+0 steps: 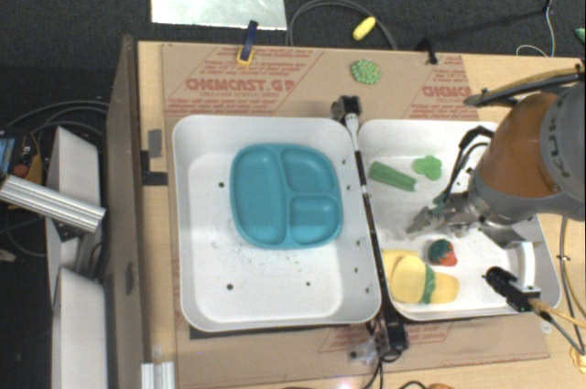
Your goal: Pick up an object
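The right bin (403, 138) holds a green broccoli-shaped toy (403, 173) near its back. A small red and green toy (442, 252) sits lower down, and a yellow toy with a green stripe (419, 278) lies at the front. My gripper (428, 221) hangs low in this bin, just left of and above the red and green toy. Its metal fingers (421, 220) point left. Nothing shows between them.
The left bin (206, 149) carries a blue divided plate (287, 196). A black divider (364, 204) runs between the bins. A small green disc (365, 71) and a yellow piece (364, 28) lie beyond the bins. The arm's orange band (517, 149) covers the right bin's far side.
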Motion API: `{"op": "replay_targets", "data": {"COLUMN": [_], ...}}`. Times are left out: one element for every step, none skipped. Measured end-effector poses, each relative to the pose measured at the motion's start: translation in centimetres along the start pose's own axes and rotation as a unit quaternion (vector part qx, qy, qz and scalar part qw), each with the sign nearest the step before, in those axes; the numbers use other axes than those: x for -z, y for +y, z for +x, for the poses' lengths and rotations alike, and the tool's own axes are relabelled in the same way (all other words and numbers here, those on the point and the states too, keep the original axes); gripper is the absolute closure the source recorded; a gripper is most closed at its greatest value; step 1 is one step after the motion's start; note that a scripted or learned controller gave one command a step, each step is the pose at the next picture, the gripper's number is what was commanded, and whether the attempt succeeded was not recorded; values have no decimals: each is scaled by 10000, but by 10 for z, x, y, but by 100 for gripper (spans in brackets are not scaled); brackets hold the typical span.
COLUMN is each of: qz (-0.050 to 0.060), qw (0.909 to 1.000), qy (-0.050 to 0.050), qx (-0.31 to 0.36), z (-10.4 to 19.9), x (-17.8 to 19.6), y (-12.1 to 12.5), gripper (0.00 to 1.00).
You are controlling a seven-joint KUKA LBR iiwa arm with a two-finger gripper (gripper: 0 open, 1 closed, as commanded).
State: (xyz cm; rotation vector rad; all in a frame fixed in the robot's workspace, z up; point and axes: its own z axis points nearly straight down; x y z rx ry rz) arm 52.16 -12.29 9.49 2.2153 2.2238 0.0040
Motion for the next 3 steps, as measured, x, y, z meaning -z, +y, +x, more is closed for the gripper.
{"op": "replay_targets", "data": {"qz": [27,-5,-57], "qw": [10000,10000,10000], "qy": [1,-5,-4], "qx": [-30,-12,45], "z": [-21,-20,32], "x": [-11,1,94], "y": [-37,-34,39], "gripper": [0,100,100]}}
